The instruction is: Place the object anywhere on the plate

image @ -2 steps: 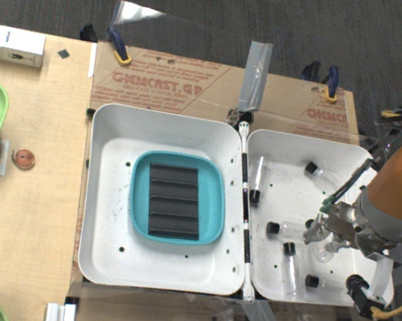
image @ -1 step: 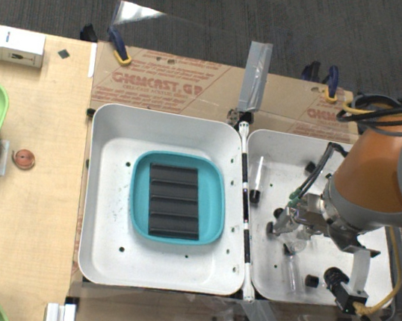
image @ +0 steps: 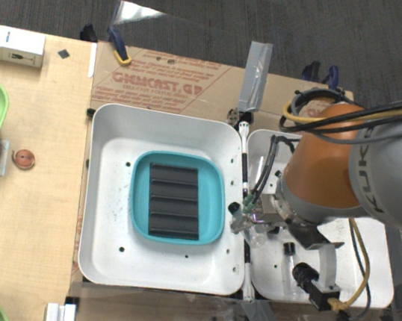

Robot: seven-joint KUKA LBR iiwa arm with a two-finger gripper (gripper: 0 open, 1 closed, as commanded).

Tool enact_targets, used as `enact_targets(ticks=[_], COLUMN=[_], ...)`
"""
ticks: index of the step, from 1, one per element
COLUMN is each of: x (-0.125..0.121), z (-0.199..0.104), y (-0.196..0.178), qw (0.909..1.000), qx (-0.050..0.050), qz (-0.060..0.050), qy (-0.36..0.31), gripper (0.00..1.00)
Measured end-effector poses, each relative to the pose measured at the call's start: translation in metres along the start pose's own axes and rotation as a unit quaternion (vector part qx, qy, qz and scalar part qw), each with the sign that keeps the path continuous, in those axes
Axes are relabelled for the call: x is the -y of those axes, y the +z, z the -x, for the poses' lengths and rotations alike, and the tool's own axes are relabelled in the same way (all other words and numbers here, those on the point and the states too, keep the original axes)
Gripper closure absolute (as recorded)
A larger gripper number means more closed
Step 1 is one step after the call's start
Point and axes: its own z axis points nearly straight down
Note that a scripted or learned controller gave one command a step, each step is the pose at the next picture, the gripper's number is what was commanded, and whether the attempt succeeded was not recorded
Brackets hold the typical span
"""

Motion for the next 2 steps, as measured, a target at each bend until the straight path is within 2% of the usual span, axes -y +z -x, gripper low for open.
enact_targets(ticks=[1,2], x=[0.0000,-0.0003], z=[0.0003,0.0019], y=[-0.0001,-0.0079], qw=[1.0000,1.0000], qx=[0.000,0.001], qz=[0.000,-0.001], qy=[0.000,0.002], gripper=[0.00,1.00])
